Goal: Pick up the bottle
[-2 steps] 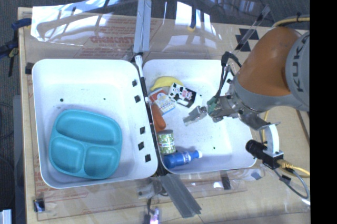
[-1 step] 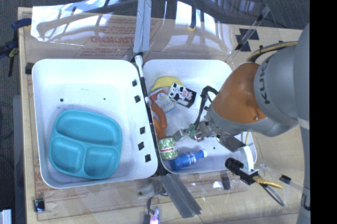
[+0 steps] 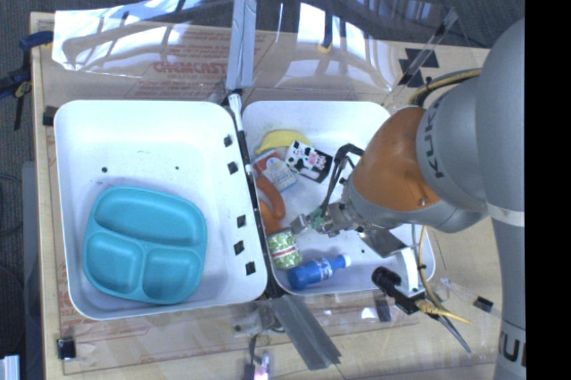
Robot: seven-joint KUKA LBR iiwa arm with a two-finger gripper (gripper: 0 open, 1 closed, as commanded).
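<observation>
I see the arm (image 3: 446, 155) reaching in from the right over the right bin (image 3: 357, 115), its orange band above the clutter. The gripper (image 3: 323, 219) sits low in the bin's middle; I cannot tell whether the fingers are open or closed, as the wrist hides them. The blue bottle (image 3: 314, 271) lies on its side near the bin's front wall, cap pointing right, just below the gripper and apart from it. A green patterned can (image 3: 284, 249) lies touching the bottle's left end. An orange item (image 3: 270, 200), a yellow object (image 3: 278, 140) and a black-and-white box (image 3: 309, 159) crowd the back. In the left bin (image 3: 134, 124), a teal divided tray (image 3: 144, 244) rests flat on the worktop side nearest me.
</observation>
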